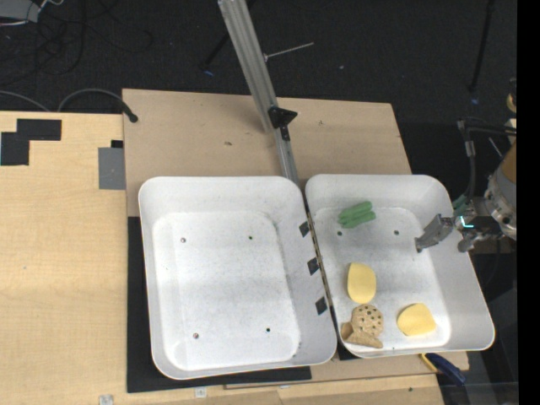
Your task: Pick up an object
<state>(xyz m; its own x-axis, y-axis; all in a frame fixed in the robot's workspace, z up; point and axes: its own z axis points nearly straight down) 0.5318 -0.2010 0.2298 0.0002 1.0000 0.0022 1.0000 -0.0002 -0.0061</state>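
Jaws (447, 234) parted, empty; green piece (356, 215) lies tilted, left-right.

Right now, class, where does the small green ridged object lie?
The small green ridged object lies in the right white bin, near its far left corner, above the pale yellow oval piece and left of the gripper.

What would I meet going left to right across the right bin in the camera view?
Green object and brown speckled cookie overlap in x, so I leave out the cookie: green object → yellow oval piece → yellow round piece → gripper.
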